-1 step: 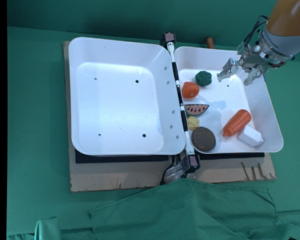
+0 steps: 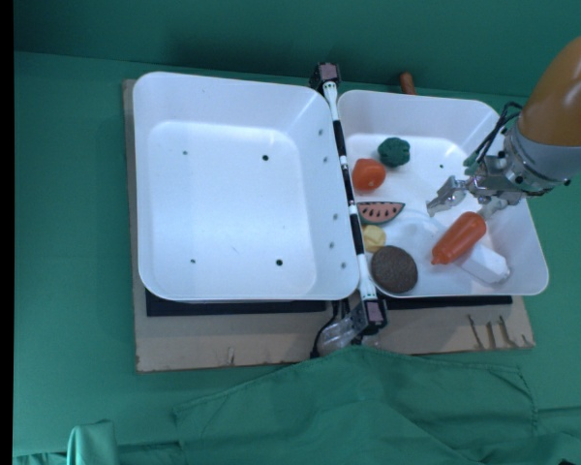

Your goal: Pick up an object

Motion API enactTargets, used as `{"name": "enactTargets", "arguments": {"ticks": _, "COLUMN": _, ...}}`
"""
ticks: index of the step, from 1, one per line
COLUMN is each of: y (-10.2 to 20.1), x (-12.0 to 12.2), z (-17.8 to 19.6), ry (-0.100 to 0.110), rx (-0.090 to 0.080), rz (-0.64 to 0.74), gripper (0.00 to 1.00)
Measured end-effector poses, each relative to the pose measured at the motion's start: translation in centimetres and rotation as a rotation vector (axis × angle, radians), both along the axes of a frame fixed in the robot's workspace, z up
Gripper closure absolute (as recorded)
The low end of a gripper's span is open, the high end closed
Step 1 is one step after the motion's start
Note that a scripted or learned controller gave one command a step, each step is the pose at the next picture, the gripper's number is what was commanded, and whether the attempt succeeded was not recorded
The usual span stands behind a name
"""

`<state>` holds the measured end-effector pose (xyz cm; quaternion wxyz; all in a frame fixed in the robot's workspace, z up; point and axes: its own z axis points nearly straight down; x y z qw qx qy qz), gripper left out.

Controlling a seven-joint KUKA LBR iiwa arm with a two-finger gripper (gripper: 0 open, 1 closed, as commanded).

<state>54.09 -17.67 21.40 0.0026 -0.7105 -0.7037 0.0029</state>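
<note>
Orange carrot [image 2: 458,238], right bin [image 2: 523,281]: jaws [image 2: 463,194] just above it, state cannot be told; lower squarely over its middle, clear of the white block [image 2: 486,265] beside it

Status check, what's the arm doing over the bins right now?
Gripper low over the right bin, nothing seen held. Nearest: orange carrot-shaped toy just below it, resting on a white block. Watermelon slice, brown disc further left.
</note>
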Motion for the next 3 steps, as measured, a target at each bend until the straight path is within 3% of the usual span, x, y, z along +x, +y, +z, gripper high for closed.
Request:
{"name": "enactTargets", "arguments": {"ticks": 1, "y": -1.2, "x": -3.8, "z": -3.1, "ry": -0.025, "rx": -0.004, "rz": 0.004, "gripper": 0.0}}
{"name": "enactTargets", "arguments": {"ticks": 2, "y": -1.4, "x": -3.6, "z": -1.8, "ry": -0.031, "rx": -0.01, "rz": 0.003, "gripper": 1.0}}
{"name": "enactTargets", "arguments": {"ticks": 3, "y": 1.3, "x": -6.1, "z": 3.5, "ry": -0.013, "rx": -0.001, "rz": 0.009, "gripper": 1.0}}
